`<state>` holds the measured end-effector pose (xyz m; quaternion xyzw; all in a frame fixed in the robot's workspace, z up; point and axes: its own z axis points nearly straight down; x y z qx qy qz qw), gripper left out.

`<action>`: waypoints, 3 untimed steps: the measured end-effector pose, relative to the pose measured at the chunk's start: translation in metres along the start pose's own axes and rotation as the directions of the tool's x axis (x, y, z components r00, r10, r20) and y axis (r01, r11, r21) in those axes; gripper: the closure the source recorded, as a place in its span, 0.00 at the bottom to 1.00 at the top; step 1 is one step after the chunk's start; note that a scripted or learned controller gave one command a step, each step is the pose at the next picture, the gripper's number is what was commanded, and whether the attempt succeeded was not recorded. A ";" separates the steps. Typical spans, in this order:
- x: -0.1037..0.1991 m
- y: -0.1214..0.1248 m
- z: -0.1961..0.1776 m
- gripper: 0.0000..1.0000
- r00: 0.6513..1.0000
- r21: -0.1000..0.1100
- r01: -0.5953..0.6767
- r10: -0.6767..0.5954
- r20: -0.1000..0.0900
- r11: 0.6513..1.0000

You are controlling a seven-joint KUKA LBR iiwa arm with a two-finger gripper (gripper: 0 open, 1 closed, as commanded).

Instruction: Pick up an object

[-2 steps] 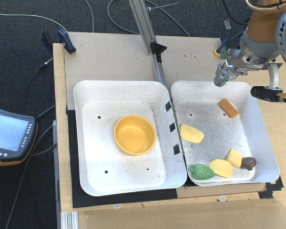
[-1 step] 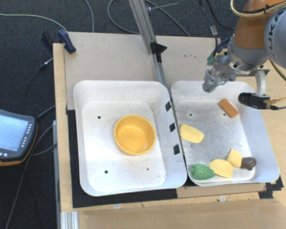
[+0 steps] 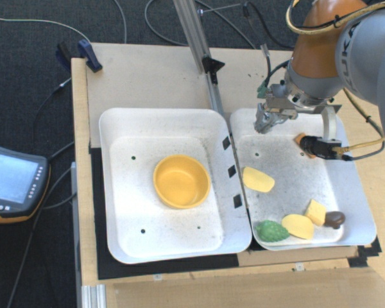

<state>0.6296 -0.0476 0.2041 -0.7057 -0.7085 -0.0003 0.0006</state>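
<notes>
My gripper [image 3: 267, 122] hangs over the far left corner of the right bin [image 3: 353, 191], with nothing visibly held. Nearer the front, by the bin's left wall, lies a pale yellow piece [image 3: 258, 179]. Along the front edge of the same bin sit a green leafy thing [image 3: 271, 231], a yellow rounded piece [image 3: 298, 226], a small yellow block [image 3: 316, 212] and a brown lump [image 3: 334, 219]. A yellow bowl [image 3: 181, 181] stands upright in the middle of the left bin [image 3: 122, 140].
A slanted aluminium post [image 3: 192, 27] rises from the gap between the bins at the back. A blue clamp [image 3: 90, 55] sits on the bench's far left corner. A teach pendant [image 3: 13, 183] and cables lie on the floor to the left.
</notes>
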 end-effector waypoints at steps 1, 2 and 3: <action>0.047 -0.022 0.004 1.00 1.000 0.000 0.000 0.000 0.000 1.000; 0.093 -0.038 -0.013 1.00 1.000 -0.002 0.001 -0.001 0.000 1.000; 0.143 -0.055 -0.010 1.00 1.000 0.000 0.001 -0.001 0.000 1.000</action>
